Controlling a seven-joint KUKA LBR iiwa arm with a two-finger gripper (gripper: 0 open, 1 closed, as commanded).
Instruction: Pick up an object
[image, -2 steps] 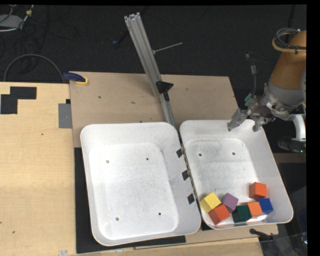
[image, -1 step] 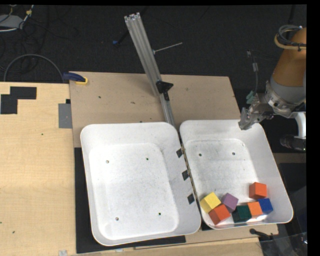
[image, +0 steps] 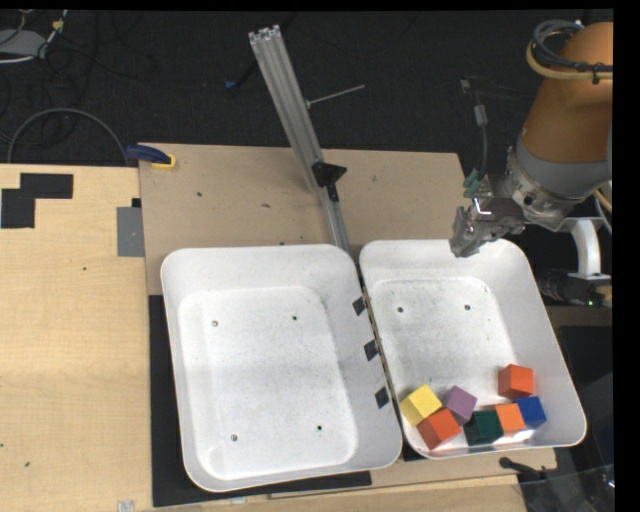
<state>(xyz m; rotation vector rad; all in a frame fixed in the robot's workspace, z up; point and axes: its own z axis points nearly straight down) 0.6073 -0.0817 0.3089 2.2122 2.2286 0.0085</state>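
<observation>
1. I read the current step as approach: nothing is lifted yet. The grey two-finger claw (image: 470, 240) hangs over the far rim of the right-hand shallow white plastic bin (image: 450, 262), below the orange-banded wrist.
2. Claw state: I cannot tell from this slanted view whether it is spread or pressed together. I see no object in it.
3. Candidate objects: all lie in the near corner of the right-hand bin, well apart from the claw. They are a yellow cube (image: 422, 402), a purple cube (image: 460, 402), a red-orange cube (image: 438, 428), a dark green block (image: 484, 427), an orange cube (image: 510, 416), a blue cube (image: 532, 411) and a second red-orange cube (image: 516, 380).
4. The second red-orange cube stands slightly clear of the cluster; I judge it the easiest target.
5. The next move calls for travel toward the near corner, centring over one cube, then descent.
6. The left-hand shallow white plastic bin (image: 200, 265) on the wooden table (image: 70, 330) needs no action.
</observation>
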